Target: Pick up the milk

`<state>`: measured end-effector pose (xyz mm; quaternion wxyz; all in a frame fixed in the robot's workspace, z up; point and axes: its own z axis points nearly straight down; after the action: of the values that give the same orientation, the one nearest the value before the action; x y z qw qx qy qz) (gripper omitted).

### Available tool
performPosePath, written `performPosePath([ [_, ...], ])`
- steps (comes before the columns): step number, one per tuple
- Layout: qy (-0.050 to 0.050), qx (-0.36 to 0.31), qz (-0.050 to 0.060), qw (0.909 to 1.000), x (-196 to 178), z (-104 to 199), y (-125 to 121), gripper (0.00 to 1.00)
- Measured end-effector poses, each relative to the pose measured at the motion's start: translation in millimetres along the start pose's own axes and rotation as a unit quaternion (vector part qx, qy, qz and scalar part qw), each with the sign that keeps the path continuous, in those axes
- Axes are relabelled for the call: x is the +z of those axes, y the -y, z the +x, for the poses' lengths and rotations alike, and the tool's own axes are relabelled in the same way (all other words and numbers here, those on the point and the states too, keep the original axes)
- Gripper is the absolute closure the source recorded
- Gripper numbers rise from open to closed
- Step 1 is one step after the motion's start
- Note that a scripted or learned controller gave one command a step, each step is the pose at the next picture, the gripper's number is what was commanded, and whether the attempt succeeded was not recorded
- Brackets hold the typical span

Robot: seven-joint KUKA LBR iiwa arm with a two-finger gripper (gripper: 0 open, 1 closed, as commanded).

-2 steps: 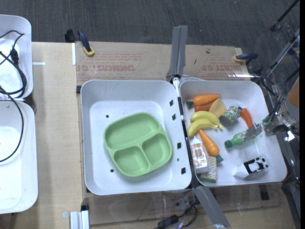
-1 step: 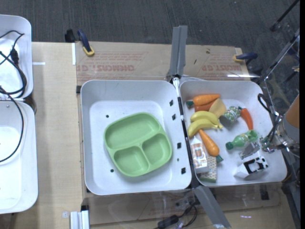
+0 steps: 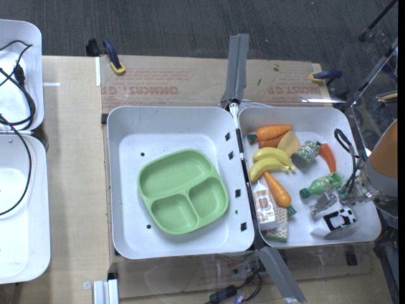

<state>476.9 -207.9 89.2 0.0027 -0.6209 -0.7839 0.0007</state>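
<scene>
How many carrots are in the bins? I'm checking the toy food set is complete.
3, all in the right bin: one carrot at the top left, one below the bananas, one further right above the green bottle. More may hide under other items.

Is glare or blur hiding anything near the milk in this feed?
Camera view: even, soft light, no hard glare on the right bin; the milk reads clearly by its cow print; the gripper is small and muddled against the green bottle.
</scene>
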Motion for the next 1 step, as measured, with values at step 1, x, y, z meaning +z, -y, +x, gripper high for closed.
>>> performPosePath([
  [1,0.000,-0.064,0.000,0.9980,0.1,2.2,-0.8,0.00],
])
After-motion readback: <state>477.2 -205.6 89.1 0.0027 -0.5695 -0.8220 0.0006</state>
